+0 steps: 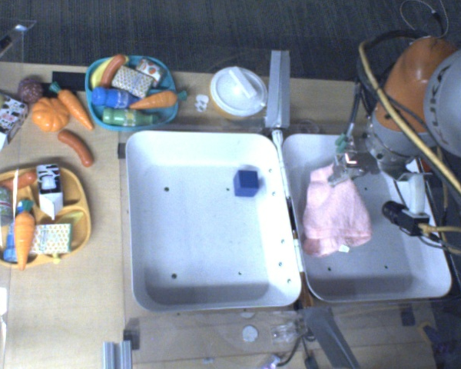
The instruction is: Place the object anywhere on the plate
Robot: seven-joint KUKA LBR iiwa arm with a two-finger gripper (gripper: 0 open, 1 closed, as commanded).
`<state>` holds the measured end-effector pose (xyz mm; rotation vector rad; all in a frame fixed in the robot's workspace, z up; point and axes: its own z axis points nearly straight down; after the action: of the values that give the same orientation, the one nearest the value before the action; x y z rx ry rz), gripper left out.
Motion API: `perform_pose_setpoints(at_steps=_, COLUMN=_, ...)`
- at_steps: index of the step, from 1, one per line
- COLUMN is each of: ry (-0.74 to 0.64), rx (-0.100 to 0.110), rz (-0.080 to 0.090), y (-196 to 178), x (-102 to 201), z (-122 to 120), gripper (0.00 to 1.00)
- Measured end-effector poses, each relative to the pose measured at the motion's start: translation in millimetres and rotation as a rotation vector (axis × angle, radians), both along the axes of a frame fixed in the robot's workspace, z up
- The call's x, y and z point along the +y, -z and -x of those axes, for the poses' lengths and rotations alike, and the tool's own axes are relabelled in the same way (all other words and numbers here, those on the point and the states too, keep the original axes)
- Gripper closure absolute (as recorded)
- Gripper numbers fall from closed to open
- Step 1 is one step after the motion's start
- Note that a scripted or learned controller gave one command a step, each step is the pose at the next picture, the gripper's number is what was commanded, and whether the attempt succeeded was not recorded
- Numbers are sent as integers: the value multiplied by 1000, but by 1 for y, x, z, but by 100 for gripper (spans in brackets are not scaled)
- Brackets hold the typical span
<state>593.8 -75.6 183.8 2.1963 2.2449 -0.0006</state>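
Gripper [344,166] at right bin's [426,281] top edge over pink cloth [334,214]; jaw state unclear; risks snagging cloth, not cube [247,182].

No legible text, brand, number or sign was found. Printed patterns appeared on small toy cartons [50,191] in the yellow tray [78,206] at left of frame, too small to read.

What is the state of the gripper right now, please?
Gripper: above the top edge of the pink cloth in the right bin; open or shut cannot be told.
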Motion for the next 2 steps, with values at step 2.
perform_pose_setpoints(at_steps=2, ry=-414, rx=-4, rz=0, y=-34, x=57, z=-17, gripper=100)
